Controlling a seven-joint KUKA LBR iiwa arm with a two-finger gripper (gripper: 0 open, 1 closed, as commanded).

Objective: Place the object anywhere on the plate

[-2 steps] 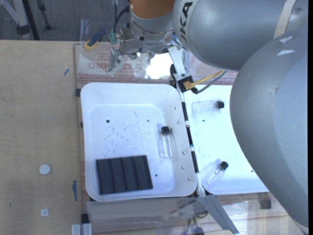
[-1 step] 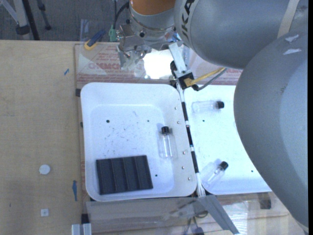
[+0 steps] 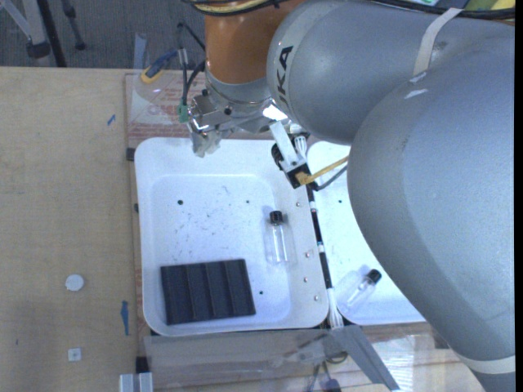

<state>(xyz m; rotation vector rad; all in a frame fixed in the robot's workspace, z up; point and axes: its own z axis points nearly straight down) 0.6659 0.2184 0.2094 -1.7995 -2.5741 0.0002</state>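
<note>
Holding a clear vial (image 3: 277, 237) and a dark ridged plate (image 3: 206, 290), the left bin (image 3: 155, 219) lies under the gripper (image 3: 204, 143).
Grip state: cannot tell. A second vial (image 3: 359, 286) lies in the right bin (image 3: 384, 309), beside the arm (image 3: 409, 137).

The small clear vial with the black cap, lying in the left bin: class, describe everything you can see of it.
The small clear vial with the black cap looks like transparent glass or plastic, a slim cylinder with a dark screw-type cap at its far end. It lies on its side on the floor of the left white bin, near that bin's right wall, its length running roughly front to back. It looks unbroken. It rests apart from the black ribbed rectangular plate, which sits nearer the front. Nothing but the bin floor touches it.
</note>
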